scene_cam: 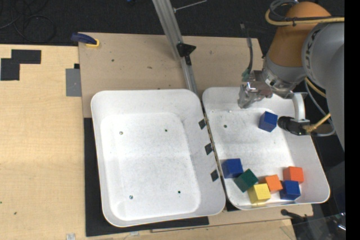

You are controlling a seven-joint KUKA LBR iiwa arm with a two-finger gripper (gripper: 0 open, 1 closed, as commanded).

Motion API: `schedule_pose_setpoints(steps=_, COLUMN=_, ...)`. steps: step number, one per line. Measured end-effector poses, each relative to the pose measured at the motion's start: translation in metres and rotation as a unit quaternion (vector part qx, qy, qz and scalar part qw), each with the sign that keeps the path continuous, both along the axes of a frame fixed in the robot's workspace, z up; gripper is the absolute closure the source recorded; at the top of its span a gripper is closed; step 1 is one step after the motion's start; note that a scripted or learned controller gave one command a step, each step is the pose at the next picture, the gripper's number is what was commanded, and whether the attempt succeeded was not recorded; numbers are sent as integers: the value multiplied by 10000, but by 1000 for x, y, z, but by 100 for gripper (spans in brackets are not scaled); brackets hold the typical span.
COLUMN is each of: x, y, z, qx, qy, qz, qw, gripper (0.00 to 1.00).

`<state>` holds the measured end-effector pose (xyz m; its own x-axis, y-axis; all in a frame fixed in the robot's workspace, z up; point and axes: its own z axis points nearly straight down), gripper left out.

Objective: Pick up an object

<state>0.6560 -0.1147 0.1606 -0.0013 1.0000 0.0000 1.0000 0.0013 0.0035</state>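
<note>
My gripper (246, 99) hangs over the back left part of the right bin (247, 146), with nothing visible in it. A blue cube (268, 121) lies alone just to its right and a little nearer the front, apart from it. At the bin's front, several cubes sit in a cluster: a blue one (232, 167), a dark green one (246, 180), a yellow one (259, 192), an orange one (273, 182), a red-orange one (293, 174) and another blue one (290, 189).
The left bin (152, 154) lies beside the right one, with black clips (207, 148) along the shared edge. A slanted aluminium rail (166, 14) rises behind the bins. The arm's orange band (292, 36) and grey body fill the right side.
</note>
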Motion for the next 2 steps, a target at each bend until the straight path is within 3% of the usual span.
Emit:
schedule_pose_setpoints(steps=1, x=-6, y=-5, z=61, qx=-5, qy=-4, qz=-22, qw=10000, gripper=100)
schedule_pose_setpoints(steps=2, x=-6, y=-6, z=75, qx=0, qy=16, qz=-11, qw=10000, gripper=100)
